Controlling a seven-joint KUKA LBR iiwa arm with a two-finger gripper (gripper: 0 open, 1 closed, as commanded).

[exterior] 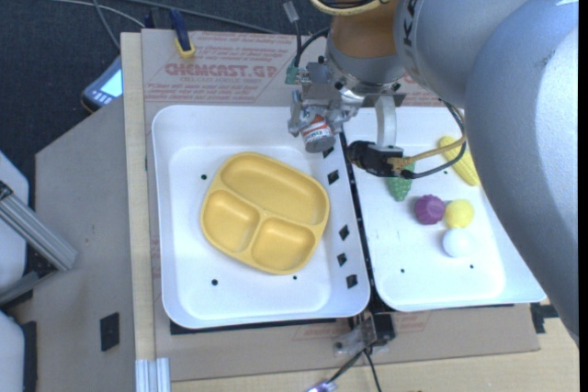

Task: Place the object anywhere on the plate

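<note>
Gripping can point(317, 135) (end effector point(315, 126) closed)

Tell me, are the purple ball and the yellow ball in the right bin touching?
Touching. The camera view shows the purple ball pressed against the yellow ball, with no white bin floor between them.

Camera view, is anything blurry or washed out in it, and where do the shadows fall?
Camera view: the arm looms large and soft at right; the white bins look bright, nearly washed out; the yellow plate is sharp, soft shadow under its lower edge; the gripper is small and hard to resolve.
</note>
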